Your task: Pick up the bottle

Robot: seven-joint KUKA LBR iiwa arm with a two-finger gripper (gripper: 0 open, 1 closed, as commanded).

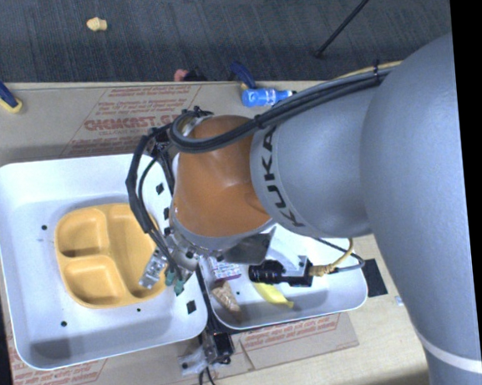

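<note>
- Camera view: arm bends low over the seam between both bins; gripper sits at the yellow divided tray in the left bin.
- Jaws: whether spread or pressed together cannot be told.
- Bottle: not identifiable among the items in the right bin; no pickup is evident, so grasping and lifting seem left.

A small blue-and-white bottle lies on its side on the brown cardboard sheet near the bench's far edge, outside the bins, partly hidden by the arm.
</note>
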